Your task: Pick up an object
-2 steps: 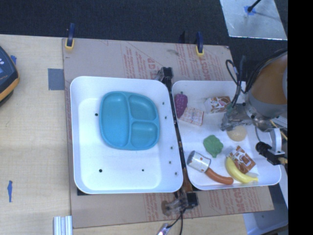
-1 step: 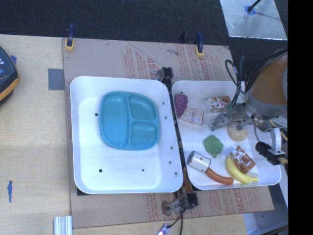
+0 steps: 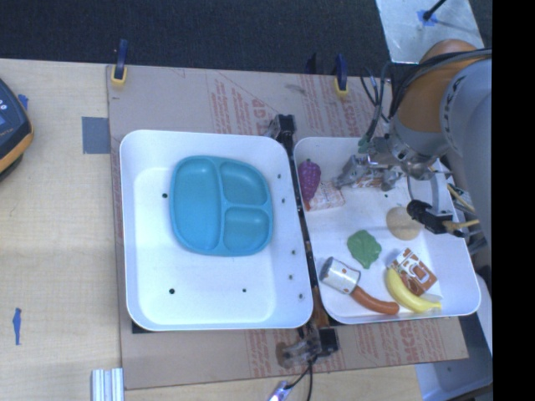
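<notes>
Grapes (image 3: 309, 176), purple, lying in the right bin (image 3: 468, 284) at its near-left wall, long axis running top to bottom. Just right of them, gripper (image 3: 351, 176) low over the bin, pointing left. Open or closed: cannot tell. Nothing seen held. Likely call: a short shift left onto the grapes.

The bench (image 3: 58, 224) has a light wood surface, overlaid by a brown cardboard sheet (image 3: 217, 98). Beyond its far edge lies dark carpeted floor (image 3: 209, 15).
</notes>
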